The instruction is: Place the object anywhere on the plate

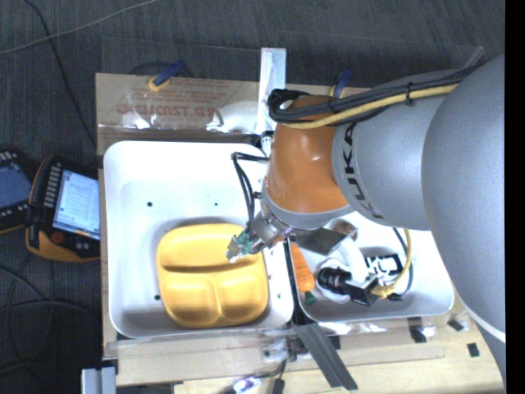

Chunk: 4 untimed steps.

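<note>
1. The gripper [244, 245] sits low in the left bin [139, 179], over the upper right corner of the yellow plate [205, 298].
2. A small green item [239, 249] shows right at the gripper's tip, above the right end of the plate's long upper section.
3. Whether the gripper is open or closed cannot be told from this view, nor whether the green item is gripped or merely lies beneath the tip.
4. The plate lies flat in the lower half of the left bin, close to the wall that divides the two bins. It has one long section at the top and two smaller sections below.
5. The arm [426, 154] enters from the right and crosses above the right bin [431, 298]. It covers most of that bin's upper part.
6. The orange band [303, 167] stands over the dividing wall, and the wrist below it slants down and to the left towards the plate.
7. An orange item [302, 276] lies in the right bin, just beside the dividing wall and well apart from the plate's surface.
</note>
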### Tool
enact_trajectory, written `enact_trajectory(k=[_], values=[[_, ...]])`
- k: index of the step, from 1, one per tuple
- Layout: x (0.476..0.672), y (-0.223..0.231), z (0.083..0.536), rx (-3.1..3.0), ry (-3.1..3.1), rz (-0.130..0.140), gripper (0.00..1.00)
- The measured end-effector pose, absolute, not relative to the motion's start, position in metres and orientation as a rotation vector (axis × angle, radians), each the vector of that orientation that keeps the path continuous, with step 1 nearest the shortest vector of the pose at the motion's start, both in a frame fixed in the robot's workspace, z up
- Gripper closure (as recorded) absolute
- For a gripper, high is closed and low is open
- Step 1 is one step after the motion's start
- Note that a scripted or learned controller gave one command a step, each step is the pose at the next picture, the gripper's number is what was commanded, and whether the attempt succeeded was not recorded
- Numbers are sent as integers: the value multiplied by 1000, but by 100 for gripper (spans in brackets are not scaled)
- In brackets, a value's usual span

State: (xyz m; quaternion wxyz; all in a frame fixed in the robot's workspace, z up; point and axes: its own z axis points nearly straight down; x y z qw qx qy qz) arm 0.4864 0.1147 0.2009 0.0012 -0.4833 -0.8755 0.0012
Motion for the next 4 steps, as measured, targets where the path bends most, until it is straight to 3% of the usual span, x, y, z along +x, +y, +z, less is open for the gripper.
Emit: enact_trajectory(k=[1,2,3,4], values=[[484,75,183,-1251,-2881,3,100],[483,141,195,-1100,-2941,1,100],[486,161,237,-454,-3110,1,100],[492,45,201,-383,-3119,2,100]])
